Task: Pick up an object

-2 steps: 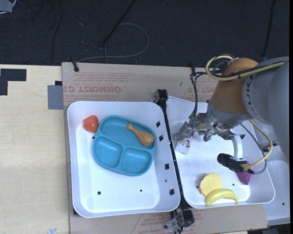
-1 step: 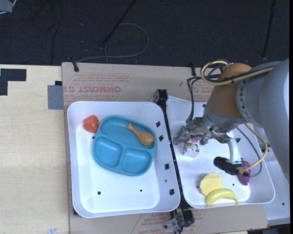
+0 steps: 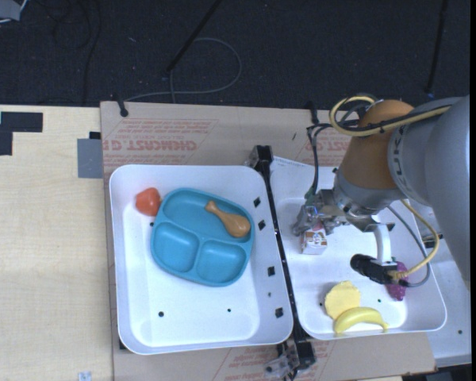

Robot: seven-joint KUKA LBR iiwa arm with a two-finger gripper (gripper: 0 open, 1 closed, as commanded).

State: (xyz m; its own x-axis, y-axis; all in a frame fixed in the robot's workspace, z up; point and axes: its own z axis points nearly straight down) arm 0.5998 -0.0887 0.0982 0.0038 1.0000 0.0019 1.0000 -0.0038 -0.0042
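One small carton (image 3: pixel 315 240) sits under our claw (image 3: pixel 310 222) (grip state unreadable); crowding the bin wall (image 3: pixel 279 236), it could slip aside.

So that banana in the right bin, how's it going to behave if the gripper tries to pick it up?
The banana looks like a smooth, glossy toy, so probably stiff, light and a bit slippery. Its curved shape may let it rock or spin when nudged. It lies against the yellow disc near the right bin's front wall, which could crowd the gripper.
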